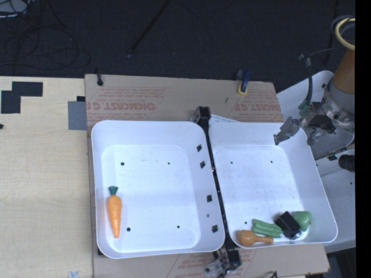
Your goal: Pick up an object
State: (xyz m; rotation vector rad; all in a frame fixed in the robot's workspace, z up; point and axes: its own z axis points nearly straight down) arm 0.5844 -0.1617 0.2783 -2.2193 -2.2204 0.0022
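An orange carrot (pixel 114 212) with a green top lies in the left bin (pixel 145 135) near its front left corner. At the front of the right bin (pixel 264 133) lie an orange-brown pear-shaped piece (pixel 253 238), a green pea pod (pixel 266 229), a black block (pixel 288 225) and a green piece (pixel 302 218), bunched together. My gripper (pixel 304 129) hangs above the right bin's far right rim, well away from these things, with nothing seen between its fingers.
Both bins rest on a cardboard sheet (pixel 174 97) on the bench. A black divider strip (pixel 210 172) runs between the bins. A blue clamp (pixel 243 81) sits at the cardboard's far edge. The arm's orange band (pixel 346 68) is at the right.
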